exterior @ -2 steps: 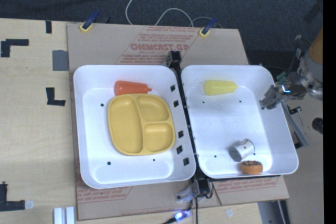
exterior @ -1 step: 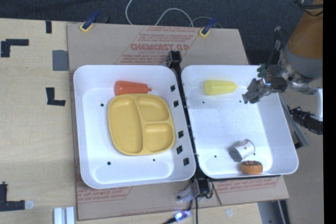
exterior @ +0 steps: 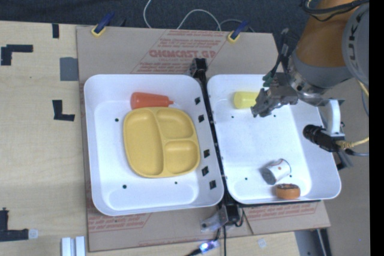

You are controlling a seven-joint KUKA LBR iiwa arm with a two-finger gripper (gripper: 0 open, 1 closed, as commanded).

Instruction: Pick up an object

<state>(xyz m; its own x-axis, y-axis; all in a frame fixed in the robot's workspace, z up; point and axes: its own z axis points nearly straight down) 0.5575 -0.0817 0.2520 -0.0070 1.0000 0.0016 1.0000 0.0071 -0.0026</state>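
Note:
In the right bin a small yellow block lies near the far left corner. My gripper hangs just to the right of it, dark fingers pointing down and left, close to the block. A grey and white cup-like piece lies on its side near the front of the same bin, with an orange and brown round piece just in front of it. The left bin holds a yellow divided plate and an orange carrot-like piece behind it.
The two bins meet along a black clipped seam. They rest on a cardboard sheet held by blue and yellow clamps. A white cable loops at the back. The arm's orange and grey body looms over the right bin's far right.

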